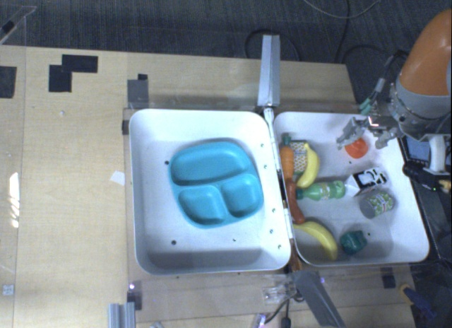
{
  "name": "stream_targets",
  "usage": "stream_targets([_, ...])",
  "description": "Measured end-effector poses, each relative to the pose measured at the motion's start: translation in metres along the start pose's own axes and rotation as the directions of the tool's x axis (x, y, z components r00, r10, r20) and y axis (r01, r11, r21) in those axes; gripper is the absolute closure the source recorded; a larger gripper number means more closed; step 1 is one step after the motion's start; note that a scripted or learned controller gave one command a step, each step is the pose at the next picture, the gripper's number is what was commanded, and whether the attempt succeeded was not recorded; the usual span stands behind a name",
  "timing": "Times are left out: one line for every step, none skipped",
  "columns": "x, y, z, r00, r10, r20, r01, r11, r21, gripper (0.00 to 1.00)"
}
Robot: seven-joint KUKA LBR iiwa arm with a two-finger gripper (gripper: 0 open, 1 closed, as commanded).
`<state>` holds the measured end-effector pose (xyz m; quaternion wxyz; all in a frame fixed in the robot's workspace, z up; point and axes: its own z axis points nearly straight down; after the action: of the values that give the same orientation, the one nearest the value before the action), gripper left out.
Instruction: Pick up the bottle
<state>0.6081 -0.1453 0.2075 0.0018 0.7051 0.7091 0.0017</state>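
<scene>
The green bottle (322, 191) lies on its side in the right bin (417, 245), its cap end pointing left toward the carrot (287, 162). My gripper (366, 137) hangs over the back of that bin, up and to the right of the bottle and well apart from it. Its fingers are spread open, and a small red-orange object (357, 149) lies on the bin floor just beneath them. Nothing is held between the fingers.
Around the bottle in the right bin are a banana (308, 167), a second banana (318, 237), a grey can (376, 203), a dark teal object (353, 241) and a black-and-white item (370, 177). The left bin (145, 178) holds a blue divided tray (215, 182).
</scene>
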Motion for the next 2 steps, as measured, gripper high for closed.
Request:
stream_targets([0.062, -0.049, 0.035, 0.93, 0.369, 0.0, -0.369, 0.93, 0.003, 0.0])
stream_targets([0.049, -0.083, 0.118, 0.874, 0.486, -0.004, -0.486, 0.874, -0.006, 0.0])
